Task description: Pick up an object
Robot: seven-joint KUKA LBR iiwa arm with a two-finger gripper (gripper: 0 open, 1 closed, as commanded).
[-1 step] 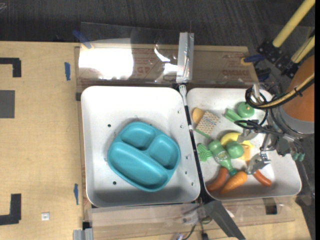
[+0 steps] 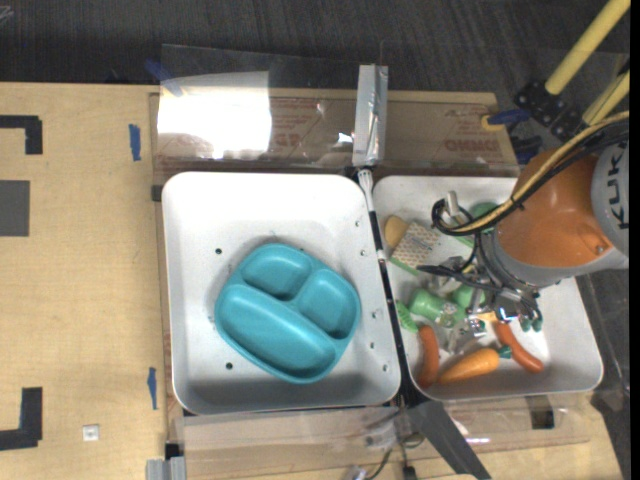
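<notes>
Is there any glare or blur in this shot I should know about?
Camera view: strong glare on the clear sheet behind the left bin. The teal tray is sharp and evenly lit. The arm shades the right bin, where the clutter is soft and hard to separate.

Small orange and green toys [image 2: 455,343] clutter the right bin [image 2: 580,358].

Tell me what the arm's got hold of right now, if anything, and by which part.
It cannot be told. The gripper is low over the toy food pile in the right bin, with the arm and cables covering whether anything is between its tips.
</notes>
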